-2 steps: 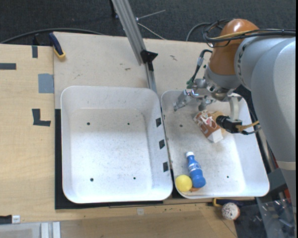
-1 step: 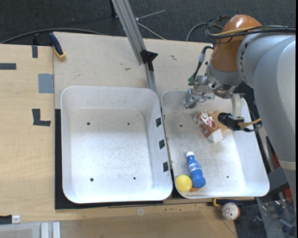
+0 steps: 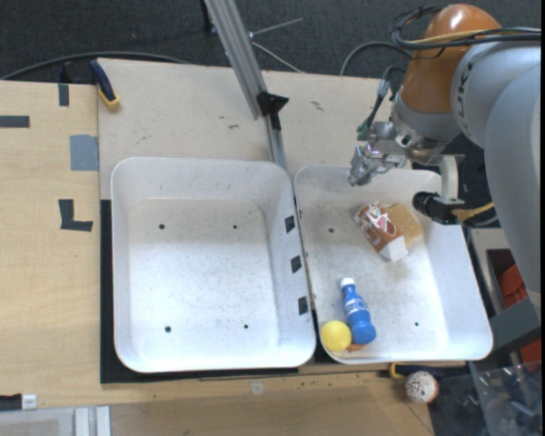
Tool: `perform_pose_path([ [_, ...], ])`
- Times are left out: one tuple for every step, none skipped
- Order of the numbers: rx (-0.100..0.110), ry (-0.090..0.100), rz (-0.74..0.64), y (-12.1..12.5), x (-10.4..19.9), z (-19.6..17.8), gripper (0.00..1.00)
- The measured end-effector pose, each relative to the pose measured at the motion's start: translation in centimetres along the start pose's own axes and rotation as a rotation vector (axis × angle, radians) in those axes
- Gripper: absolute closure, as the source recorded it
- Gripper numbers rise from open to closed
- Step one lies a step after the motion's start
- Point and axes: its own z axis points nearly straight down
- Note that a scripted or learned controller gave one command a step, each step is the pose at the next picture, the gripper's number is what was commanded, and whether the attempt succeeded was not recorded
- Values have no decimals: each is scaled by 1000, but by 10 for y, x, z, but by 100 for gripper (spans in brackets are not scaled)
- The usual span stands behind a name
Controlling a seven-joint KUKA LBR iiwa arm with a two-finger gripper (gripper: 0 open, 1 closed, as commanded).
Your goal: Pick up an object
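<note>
In the right bin lie three objects. A red and tan carton rests tilted near the bin's far side. A blue bottle with a white cap lies toward the front, and a yellow ball touches it at the front left corner. My gripper hangs over the bin's far edge, just above and left of the carton, with nothing visible between its fingers. Whether its fingers stand apart is too small to make out.
The left bin sits beside the right one, with a black divider between them. A metal rail slants across the back of the bench. A small ball lies outside the bins at the front right.
</note>
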Motion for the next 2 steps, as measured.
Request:
perform_pose_path([
  [-1,0,-2,-7,7,-53,100],
  [-1,0,-1,-6,7,-99,100],
])
